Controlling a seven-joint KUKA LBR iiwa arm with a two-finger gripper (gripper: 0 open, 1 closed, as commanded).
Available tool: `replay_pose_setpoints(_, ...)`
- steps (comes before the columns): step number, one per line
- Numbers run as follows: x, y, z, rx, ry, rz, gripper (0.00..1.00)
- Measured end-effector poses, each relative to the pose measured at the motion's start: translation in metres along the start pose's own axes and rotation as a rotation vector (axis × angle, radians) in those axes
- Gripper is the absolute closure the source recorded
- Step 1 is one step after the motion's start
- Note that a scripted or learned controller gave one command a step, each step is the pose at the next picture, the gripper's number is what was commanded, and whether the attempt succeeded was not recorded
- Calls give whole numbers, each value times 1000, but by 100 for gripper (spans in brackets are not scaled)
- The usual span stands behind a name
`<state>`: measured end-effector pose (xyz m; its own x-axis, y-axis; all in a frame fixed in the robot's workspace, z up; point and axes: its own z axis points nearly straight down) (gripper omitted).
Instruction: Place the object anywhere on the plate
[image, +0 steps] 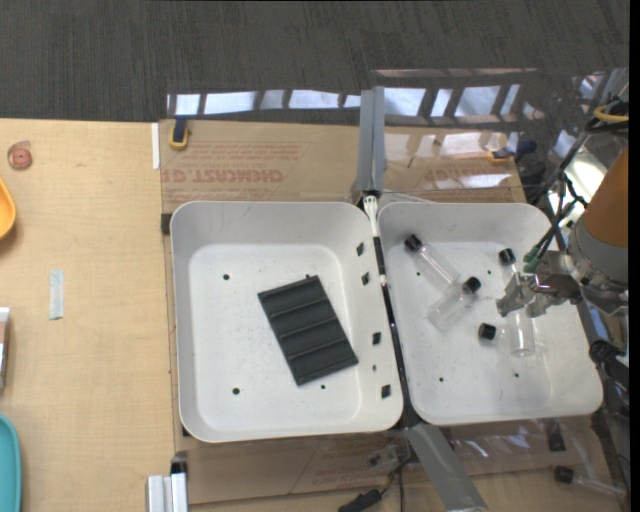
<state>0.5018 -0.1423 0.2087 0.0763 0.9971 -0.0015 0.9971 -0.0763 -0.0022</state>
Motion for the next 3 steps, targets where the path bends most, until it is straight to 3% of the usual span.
replay_pose_setpoints(1,79,-16,-3,2,1,31,100)
replay_pose_setpoints(2,145,52,18,2,-1,-49,100)
replay_pose_setpoints(3,198,19,18,2,0,-196,100)
